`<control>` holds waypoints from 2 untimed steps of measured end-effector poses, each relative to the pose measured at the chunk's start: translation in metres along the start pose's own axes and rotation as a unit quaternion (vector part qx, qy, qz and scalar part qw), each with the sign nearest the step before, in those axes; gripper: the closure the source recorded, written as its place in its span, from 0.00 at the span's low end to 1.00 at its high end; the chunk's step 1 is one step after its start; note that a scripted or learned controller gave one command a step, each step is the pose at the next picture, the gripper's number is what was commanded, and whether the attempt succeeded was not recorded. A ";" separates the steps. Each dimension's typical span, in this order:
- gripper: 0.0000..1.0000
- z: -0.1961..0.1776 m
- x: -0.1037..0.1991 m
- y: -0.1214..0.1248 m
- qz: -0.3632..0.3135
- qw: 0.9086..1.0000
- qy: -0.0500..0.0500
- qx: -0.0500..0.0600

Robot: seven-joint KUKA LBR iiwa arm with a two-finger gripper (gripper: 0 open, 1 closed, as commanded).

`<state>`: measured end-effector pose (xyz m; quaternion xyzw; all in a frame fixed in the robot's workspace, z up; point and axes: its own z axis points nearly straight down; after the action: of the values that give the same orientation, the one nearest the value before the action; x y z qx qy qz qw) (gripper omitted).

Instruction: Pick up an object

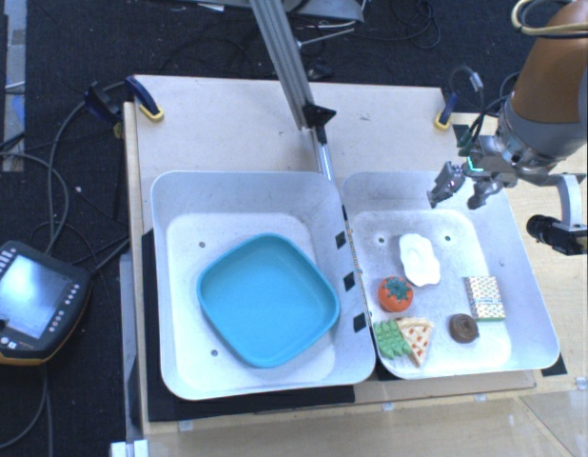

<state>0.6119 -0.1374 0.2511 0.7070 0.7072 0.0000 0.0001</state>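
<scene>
Toys lie in the right bin (pixel 522 284): a white piece (pixel 419 258) near the middle, a red tomato (pixel 396 294) with a green top just below it, a pizza slice (pixel 415 338) beside a green leafy piece (pixel 390 339) at the front, a brown round piece (pixel 463 327) and a patterned block (pixel 484 297) toward the right. None of them is held. The gripper (pixel 462 188) hangs above the bin's far right corner, well apart from the toys, its two fingers spread with nothing between them. The left bin (pixel 180 198) holds a blue square plate (pixel 266 298). Both bins sit on a pale wooden bench (pixel 227 122) with yellow-handled clamps (pixel 142 103) at its far corners. A metal strut (pixel 289 55) slants down to the seam between the bins. Dark carpet surrounds the bench, strewn with cables, and a teach pendant (pixel 28 298) with a lit screen lies at the left.
</scene>
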 end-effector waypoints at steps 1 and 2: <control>0.00 0.000 0.000 0.000 0.000 1.000 0.000 0.000; 0.00 0.046 0.006 0.005 0.000 1.000 0.000 0.002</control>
<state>0.6168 -0.1314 0.2049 0.7069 0.7073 -0.0011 -0.0016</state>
